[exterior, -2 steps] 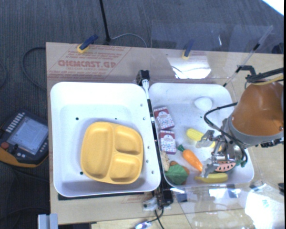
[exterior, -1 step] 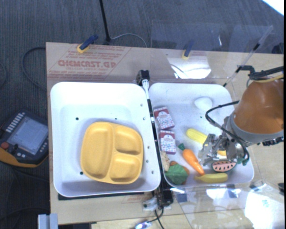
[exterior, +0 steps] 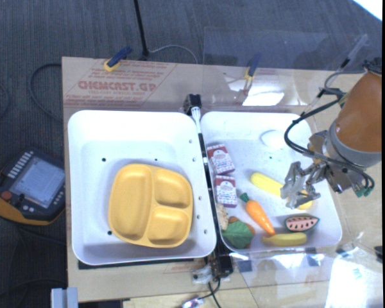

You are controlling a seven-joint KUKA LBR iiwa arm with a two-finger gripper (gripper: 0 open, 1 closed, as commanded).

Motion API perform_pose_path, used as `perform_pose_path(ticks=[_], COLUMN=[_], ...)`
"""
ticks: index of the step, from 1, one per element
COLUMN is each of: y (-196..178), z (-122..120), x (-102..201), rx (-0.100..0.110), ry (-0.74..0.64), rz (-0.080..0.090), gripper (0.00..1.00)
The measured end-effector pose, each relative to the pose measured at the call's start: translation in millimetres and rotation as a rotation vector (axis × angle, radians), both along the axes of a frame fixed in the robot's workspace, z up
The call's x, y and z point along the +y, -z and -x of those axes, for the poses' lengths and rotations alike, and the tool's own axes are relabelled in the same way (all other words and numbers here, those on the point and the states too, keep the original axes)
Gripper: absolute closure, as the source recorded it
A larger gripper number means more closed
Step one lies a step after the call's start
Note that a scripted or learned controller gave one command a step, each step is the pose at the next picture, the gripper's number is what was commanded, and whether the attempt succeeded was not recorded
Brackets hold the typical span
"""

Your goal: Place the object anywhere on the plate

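Note:
A yellow plate (exterior: 150, 204) with three compartments lies in the left bin (exterior: 90, 133). In the right bin (exterior: 244, 130) lie toy foods: a yellow corn piece (exterior: 267, 183), an orange carrot (exterior: 259, 215), a watermelon slice (exterior: 301, 223), a banana (exterior: 284, 239), a green leafy piece (exterior: 239, 233) and two small red-and-white cartons (exterior: 220, 158). My gripper (exterior: 296, 188) hangs low over the right bin, just right of the corn piece, its fingers pointing down at a yellow object partly hidden beneath them.
The arm enters from the right over the right bin's far edge, trailing black cables (exterior: 301, 124). A black divider (exterior: 202, 165) separates the bins. A handheld pendant (exterior: 25, 188) lies on the floor to the left.

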State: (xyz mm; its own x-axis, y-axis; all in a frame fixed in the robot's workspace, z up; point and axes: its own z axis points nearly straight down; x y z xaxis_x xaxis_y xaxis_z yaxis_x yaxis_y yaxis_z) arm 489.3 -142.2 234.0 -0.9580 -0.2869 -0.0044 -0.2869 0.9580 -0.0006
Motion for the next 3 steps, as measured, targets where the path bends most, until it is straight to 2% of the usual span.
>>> perform_pose_path(ticks=[1,2,3], y=[16.2,-39.0,-38.8], z=[-2.3,-26.9,-26.9], x=[170.6,238.4,238.0], rx=[0.003,0.001,0.002], ry=[-0.159,0.058,0.059], rz=[-0.002,-0.001,-0.001], gripper=[1.0,1.0,0.0])
